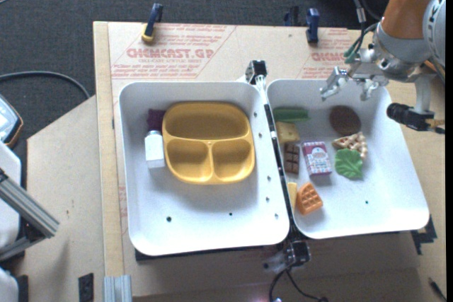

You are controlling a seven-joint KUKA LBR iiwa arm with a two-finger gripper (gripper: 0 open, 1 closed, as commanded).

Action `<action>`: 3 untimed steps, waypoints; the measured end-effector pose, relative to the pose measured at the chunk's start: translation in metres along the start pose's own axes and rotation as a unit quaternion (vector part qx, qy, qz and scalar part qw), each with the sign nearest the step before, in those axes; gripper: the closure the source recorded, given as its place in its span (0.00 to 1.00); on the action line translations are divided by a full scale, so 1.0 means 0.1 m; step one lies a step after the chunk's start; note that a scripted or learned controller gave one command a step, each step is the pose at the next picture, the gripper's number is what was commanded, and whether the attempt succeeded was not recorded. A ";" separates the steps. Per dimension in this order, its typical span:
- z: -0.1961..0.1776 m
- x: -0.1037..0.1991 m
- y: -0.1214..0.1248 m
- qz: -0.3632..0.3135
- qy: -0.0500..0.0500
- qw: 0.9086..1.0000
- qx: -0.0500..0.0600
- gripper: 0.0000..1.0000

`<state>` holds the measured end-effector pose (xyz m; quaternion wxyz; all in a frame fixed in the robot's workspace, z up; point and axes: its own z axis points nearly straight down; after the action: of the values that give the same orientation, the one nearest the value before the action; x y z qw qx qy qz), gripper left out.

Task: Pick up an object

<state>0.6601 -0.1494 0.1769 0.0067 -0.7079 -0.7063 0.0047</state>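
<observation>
Inside the right bin (403, 173) you have your choice of small toy foods, none of them lifted. Nearest the gripper (350, 85) is a round brown patty (345, 119), lying flat just below it and apart from it. Below the patty sits a pale waffle piece (352, 143) touching a green leaf (348, 164). To their left a red and white carton (317, 158) lies flat, with a chocolate bar (291, 157) beside it against the inner wall. Above the bar you see a yellow cheese wedge (286, 131) and, above that, a green bean pod (291, 113). Toward the bin's front edge lies an orange waffle wedge (308, 199), with a thin yellow strip (292, 192) at its left.

You can see the gripper over the right bin's far side, its two fingers (333, 87) spread apart with nothing between them. The arm (414, 3), grey with its orange band, reaches in from your right.

Across the divider, the left bin (141, 223) holds a yellow divided plate (208, 141) with three compartments. Just beside the plate's left edge stands a small white bottle (154, 149), and behind it lies a dark purple item (156, 117) that you cannot identify from here.

Both bins rest on a board (184, 49) printed with red lettering, held by clamps (151, 23) at its far edge.
</observation>
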 end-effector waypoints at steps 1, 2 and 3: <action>-0.09 0.00 0.03 -0.001 -0.001 1.000 -0.007 0.00; 0.34 -0.03 0.05 -0.001 -0.001 1.000 -0.005 0.00; 0.87 -0.02 0.05 -0.002 -0.001 1.000 -0.005 0.00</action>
<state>0.6640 -0.1512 0.0900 0.0024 -0.7065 -0.7077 0.0016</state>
